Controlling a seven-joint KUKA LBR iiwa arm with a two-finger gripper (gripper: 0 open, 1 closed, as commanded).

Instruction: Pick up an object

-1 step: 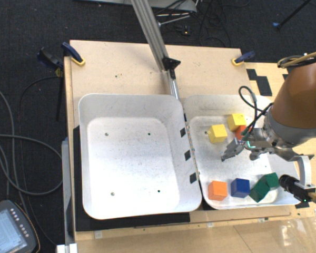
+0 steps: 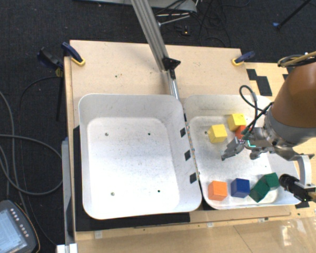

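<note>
camera view: grey two-finger gripper (image 2: 233, 153) low over right white bin (image 2: 200, 109), dark fingers pointing down-left. jaw state, cannot tell; nothing visibly pinched. nearest target: small yellow cube (image 2: 217, 133), just up-left of fingertips, close but apart. second yellow cube (image 2: 235, 122) sits beside wrist, small red-orange block (image 2: 240, 131) partly hidden under it. orange cube (image 2: 217, 190), blue cube (image 2: 240, 187), green block (image 2: 264, 186) line front wall, well below jaws. judgement: short shift up-left puts jaws over yellow cube.
</note>
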